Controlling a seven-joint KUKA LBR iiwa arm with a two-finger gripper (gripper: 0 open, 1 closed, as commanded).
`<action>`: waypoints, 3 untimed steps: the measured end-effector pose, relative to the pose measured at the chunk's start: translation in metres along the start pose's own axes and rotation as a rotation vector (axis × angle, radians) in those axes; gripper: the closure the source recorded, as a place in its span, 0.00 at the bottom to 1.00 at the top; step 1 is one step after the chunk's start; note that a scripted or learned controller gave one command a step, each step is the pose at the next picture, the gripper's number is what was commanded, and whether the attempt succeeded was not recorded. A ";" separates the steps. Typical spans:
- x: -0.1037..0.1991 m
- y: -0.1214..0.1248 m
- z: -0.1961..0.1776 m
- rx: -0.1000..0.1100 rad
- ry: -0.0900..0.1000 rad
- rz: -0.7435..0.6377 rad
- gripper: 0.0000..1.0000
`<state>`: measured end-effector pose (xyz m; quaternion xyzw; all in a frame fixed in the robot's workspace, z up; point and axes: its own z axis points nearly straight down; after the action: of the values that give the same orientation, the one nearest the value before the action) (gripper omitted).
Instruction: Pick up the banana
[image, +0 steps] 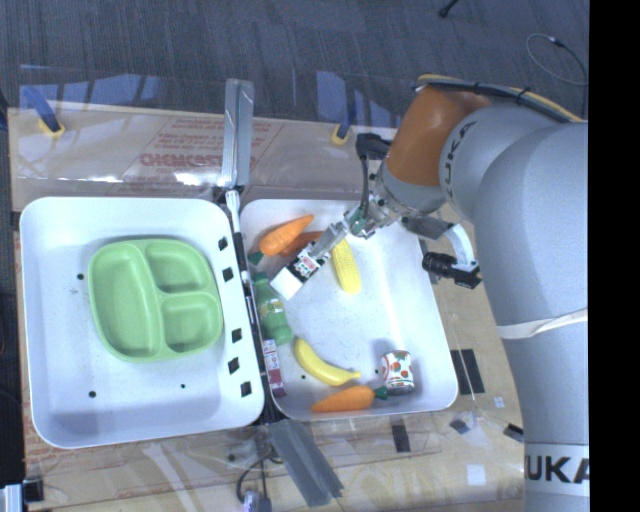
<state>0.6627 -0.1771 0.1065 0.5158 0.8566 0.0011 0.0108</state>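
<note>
You see the arm (500, 200) angled down-left, gripper (288, 281) low beside the corn (345, 267), well above the banana (322, 364); whether it's clenched, you cannot tell.

You get even, fairly bright overhead light here, with no hard shadows; the objects cast just soft, faint shade on the floor of the right bin (420, 330). The left bin (50, 300) runs close to blown-out white along its rim, so surface detail there is lost. The clear sheet (150, 140) behind the bins throws pale glare streaks. Sharpness is modest throughout (small labels are unreadable), and the arm (520, 200) nearest the lens looks slightly soft.
</note>
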 end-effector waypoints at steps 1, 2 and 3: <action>-0.002 -0.006 -0.001 -0.009 0.002 -0.015 0.00; 0.002 0.001 0.000 0.000 0.001 0.030 0.00; -0.004 -0.001 0.001 -0.002 0.007 0.050 0.00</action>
<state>0.6641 -0.1811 0.1060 0.5371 0.8435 0.0041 0.0086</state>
